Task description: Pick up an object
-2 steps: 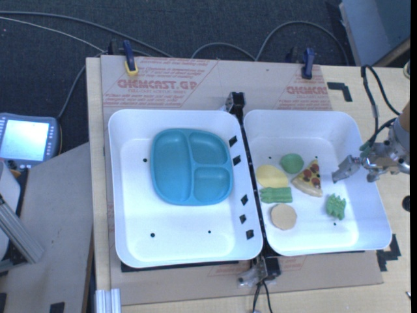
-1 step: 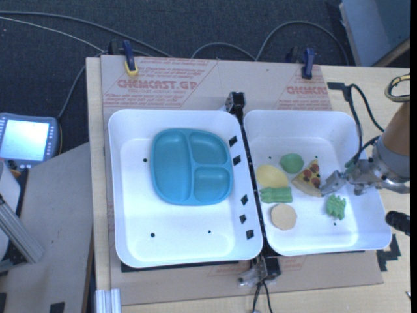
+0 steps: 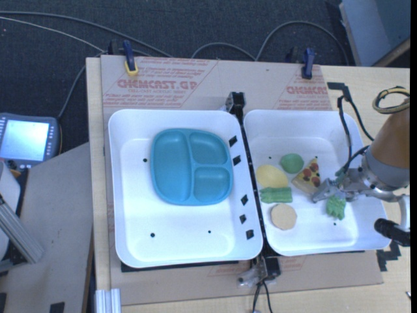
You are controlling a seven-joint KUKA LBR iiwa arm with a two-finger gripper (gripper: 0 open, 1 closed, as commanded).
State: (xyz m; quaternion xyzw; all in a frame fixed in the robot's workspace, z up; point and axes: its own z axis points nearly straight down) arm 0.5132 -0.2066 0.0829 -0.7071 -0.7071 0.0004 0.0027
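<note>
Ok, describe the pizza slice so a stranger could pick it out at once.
Look in the right bin, the one without the blue tray. Among the small toy foods near its middle, the pizza slice lies just right of the yellow piece and below the green ball. It alone is a tan wedge dotted with red.

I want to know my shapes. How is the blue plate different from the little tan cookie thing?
The blue plate is far bigger than the tan cookie. The blue plate is a rounded square split into three sections; the tan cookie is a plain round disc. The blue plate lies alone in the left bin, while the tan cookie lies in the right bin among other toy foods. Both lie flat on a white bin floor.
</note>
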